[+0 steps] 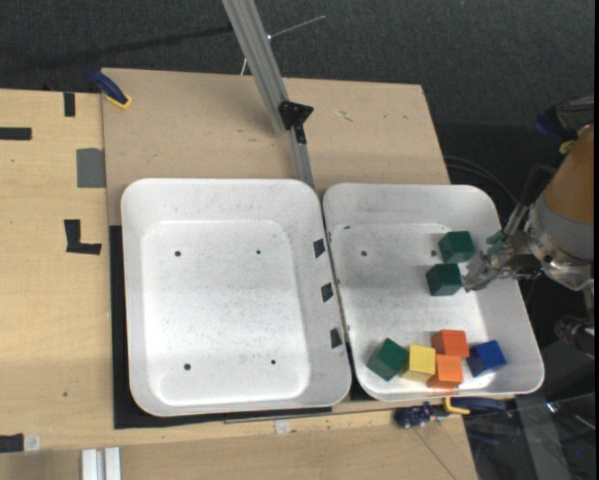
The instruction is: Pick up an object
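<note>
Crowding the right bin's (379, 208) front: five blocks (434, 358).

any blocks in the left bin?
No. All the small coloured cubes, such as the dark green cube and blue cube, lie in the right shallow white bin.

The arm (571, 203) enters the camera view from the three o'clock edge, its orange band uppermost and a grey wrist section directly beneath it. From that wrist the limb tapers toward nine o'clock into darker fittings and thin linkages that slope slightly downward. The pincer (476, 273) sits at the end of this run, pointing toward nine o'clock and a touch toward seven, low over the bench. Its tip appears as a small dark cluster, too small and blurred to make out its state. The rest of the arm lies beyond the three o'clock edge.
</note>
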Motion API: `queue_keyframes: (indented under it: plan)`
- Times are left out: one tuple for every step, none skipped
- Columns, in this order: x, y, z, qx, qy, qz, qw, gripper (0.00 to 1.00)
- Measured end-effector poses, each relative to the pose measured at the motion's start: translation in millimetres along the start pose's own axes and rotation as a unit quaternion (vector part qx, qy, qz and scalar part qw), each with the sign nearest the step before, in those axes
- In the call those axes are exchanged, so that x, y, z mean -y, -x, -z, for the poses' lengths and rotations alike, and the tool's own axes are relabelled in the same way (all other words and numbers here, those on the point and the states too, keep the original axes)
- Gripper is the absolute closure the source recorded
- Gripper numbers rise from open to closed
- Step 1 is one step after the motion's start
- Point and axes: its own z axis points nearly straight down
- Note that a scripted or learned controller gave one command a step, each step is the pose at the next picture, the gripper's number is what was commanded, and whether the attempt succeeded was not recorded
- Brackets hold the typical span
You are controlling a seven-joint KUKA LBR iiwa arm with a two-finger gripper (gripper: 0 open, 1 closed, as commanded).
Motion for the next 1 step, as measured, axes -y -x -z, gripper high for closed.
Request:
queue_keyframes:
  plan:
    - [-0.9,-0.4,20.4,-0.001,-0.002,0.000,1.0000,1.00]
